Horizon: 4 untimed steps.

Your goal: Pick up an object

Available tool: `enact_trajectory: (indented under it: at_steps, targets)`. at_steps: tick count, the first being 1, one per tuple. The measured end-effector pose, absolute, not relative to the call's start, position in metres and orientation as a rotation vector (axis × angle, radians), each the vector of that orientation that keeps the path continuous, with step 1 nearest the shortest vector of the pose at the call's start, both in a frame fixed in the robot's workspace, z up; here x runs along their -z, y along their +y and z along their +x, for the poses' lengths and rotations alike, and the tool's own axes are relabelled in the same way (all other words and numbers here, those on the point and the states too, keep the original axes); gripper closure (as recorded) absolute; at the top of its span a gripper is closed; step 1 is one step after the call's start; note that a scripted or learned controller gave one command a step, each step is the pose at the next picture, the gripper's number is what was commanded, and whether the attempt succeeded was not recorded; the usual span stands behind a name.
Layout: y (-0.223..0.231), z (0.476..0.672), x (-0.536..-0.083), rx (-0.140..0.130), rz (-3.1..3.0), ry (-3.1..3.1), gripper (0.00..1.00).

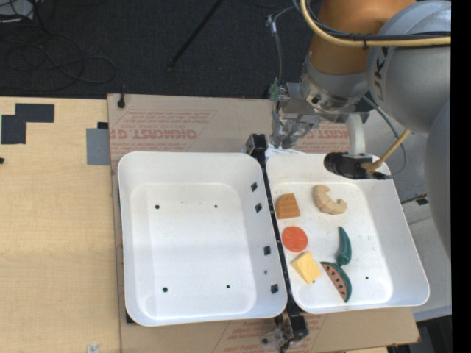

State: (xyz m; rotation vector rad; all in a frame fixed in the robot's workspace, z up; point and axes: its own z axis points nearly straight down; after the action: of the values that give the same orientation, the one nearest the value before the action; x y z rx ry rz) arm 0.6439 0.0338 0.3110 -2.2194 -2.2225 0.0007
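Observation:
The right bin (403, 250) holds several toy foods. An orange-brown block (287, 206) lies near its left wall, with a red disc (295, 238) and a yellow wedge (306, 268) below it. A beige curved piece (329, 200) sits further right. A teal pepper-like piece (343, 245) and a watermelon slice (339, 281) lie toward the front. My gripper (288, 135) hangs above the far left corner of the right bin, well behind the block and apart from every object. Nothing shows beneath it.
The left bin (134, 234) stands beside the right one, joined by a black divider with clips (266, 219). Both rest on cardboard (184, 127) over a wooden bench. The grey arm with its orange band (360, 20) fills the upper right.

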Motion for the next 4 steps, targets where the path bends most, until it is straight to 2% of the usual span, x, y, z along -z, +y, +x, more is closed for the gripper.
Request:
enact_trajectory:
  at_steps: [1, 2, 3, 4]
  targets:
    - [0.041, 0.644, -0.349, 0.002, -2.22, -2.224, 1.0]
    - [0.064, 0.642, -0.321, -0.007, -2.218, -2.221, 1.0]
    - [0.103, 0.645, -0.414, 0.01, -2.218, -2.229, 1.0]
    - [0.114, 0.644, -0.424, -0.002, -2.22, -2.222, 1.0]
